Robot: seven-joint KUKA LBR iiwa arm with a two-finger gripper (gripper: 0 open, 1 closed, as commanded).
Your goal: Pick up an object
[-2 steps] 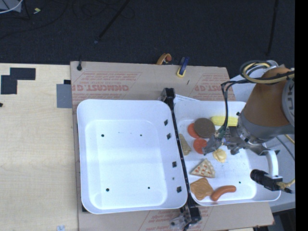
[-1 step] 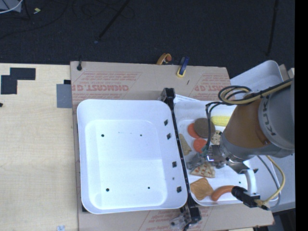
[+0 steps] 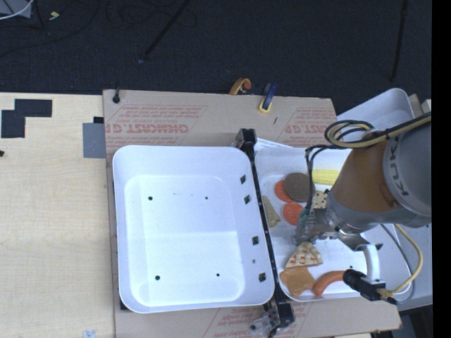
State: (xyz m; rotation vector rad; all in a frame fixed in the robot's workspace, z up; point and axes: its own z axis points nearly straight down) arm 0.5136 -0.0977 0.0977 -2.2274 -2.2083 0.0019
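My gripper [image 3: 307, 229] hangs low inside the right bin [image 3: 276, 151], under the orange-banded wrist [image 3: 363, 182]. Just below it lies a triangular waffle-patterned slice [image 3: 304, 256]. Right beside it, to the upper left, is an orange-red disc [image 3: 292, 213]. Further up lie a brown disc [image 3: 297, 184], a red disc [image 3: 281, 190], a yellow block [image 3: 325, 177] and a small checkered piece [image 3: 319, 199]. A tan wedge [image 3: 271, 213] lies by the bin's left wall. The arm hides part of the bin's right side.
Near the right bin's front edge lie a tan-orange piece [image 3: 298, 281] and an orange sausage shape [image 3: 327, 282]. The left bin [image 3: 117, 189] stands alongside, split off by a black divider [image 3: 256, 203]. Cables [image 3: 345, 129] loop above the wrist.
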